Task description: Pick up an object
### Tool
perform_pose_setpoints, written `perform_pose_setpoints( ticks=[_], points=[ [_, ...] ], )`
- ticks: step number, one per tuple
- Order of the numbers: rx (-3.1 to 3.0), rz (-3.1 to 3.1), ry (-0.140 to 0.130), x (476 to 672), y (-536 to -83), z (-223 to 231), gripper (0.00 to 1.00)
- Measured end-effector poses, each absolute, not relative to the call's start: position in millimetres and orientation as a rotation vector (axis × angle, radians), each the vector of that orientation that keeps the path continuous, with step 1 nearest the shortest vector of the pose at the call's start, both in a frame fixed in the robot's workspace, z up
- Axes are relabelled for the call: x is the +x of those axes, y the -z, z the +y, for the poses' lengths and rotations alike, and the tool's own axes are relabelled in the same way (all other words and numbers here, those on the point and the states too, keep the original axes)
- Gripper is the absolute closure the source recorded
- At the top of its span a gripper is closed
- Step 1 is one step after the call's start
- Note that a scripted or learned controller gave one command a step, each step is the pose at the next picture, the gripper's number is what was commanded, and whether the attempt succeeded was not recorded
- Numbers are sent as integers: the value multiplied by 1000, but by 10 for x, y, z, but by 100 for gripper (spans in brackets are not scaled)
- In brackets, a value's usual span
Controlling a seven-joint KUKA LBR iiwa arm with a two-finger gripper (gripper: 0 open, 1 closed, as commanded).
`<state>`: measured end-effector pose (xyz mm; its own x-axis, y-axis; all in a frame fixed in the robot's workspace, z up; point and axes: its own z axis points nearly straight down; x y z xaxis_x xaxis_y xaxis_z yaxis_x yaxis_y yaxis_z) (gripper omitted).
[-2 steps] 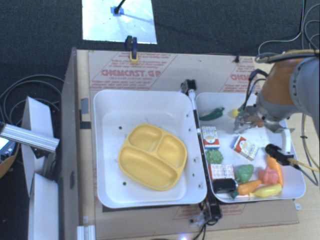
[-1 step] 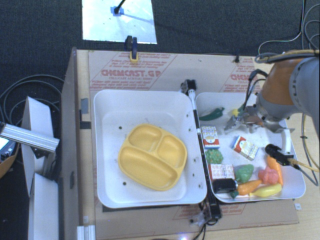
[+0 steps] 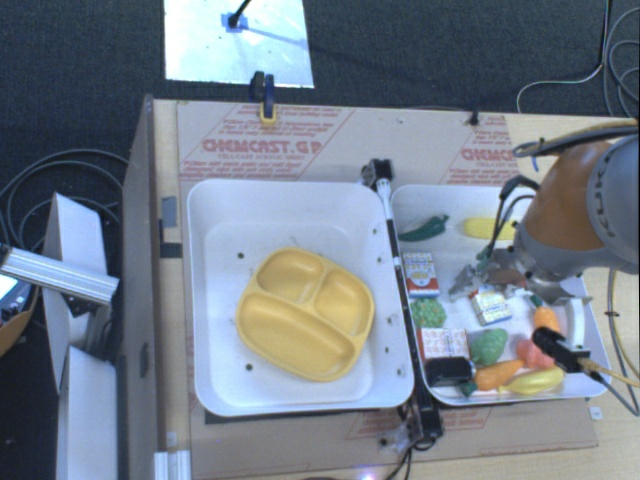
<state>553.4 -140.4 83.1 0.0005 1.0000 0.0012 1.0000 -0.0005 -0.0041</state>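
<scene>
While I am watching from above, the desk (image 3: 300,138) is carrying two bins. My arm (image 3: 580,208) is reaching into the right bin (image 3: 440,203), its fingers (image 3: 478,278) hanging low among the toys; open or closed, I cannot tell. A yellow tray (image 3: 305,313) is lying in the left bin (image 3: 230,208). A pepper (image 3: 425,229), a carrot (image 3: 497,374) and a small box (image 3: 419,273) are lying nearby.

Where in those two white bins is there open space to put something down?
The left bin has bare floor all around the yellow tray, widest along its far side. The right bin is crowded with toy food; bare floor lies between the green pepper and the yellow piece.
</scene>
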Motion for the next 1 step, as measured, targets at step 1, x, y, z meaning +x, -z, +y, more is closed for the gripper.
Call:
perform_pose_setpoints(
  ticks=[1],
  points=[
    [-2221, -2225, 3, 5568, -948, -1402, 100]
  ],
)
